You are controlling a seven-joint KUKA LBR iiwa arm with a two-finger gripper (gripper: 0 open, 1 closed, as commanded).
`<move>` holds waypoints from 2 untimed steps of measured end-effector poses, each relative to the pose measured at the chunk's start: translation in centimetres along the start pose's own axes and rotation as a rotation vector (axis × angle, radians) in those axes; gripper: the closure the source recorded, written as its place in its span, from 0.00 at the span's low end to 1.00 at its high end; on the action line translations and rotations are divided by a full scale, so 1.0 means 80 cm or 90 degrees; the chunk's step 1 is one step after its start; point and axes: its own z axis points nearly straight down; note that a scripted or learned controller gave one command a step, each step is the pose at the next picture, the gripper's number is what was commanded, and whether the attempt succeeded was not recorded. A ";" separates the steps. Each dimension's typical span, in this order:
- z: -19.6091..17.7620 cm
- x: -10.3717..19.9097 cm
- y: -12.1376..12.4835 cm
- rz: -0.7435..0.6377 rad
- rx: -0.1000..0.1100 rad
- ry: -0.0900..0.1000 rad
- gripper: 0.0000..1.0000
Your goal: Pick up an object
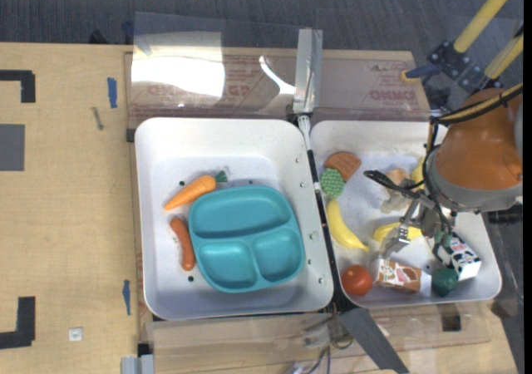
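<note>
My gripper (405, 229) hangs low in the right bin (490, 285), under the grey wrist and orange band (475, 155). Its tip is just over a small yellow piece (387, 233), right of the banana (342, 227). Just below it lies a red and white carton (399, 274). A red tomato (357, 279) sits at the bin's front left. A green ridged item (332, 183) and a brown cookie (344, 164) lie at the back left. A cow-patterned carton (462, 263) and a dark green piece (444, 281) sit at the front right.
The left bin (158, 148) holds a teal divided tray (246, 238), an orange carrot (194, 190) and a reddish sausage (184, 243). A clear plastic sheet (216, 73) stands behind the bins. Yellow poles (490, 2) rise at the top right.
</note>
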 end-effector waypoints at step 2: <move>-0.024 -0.068 0.069 0.042 -0.001 0.006 0.00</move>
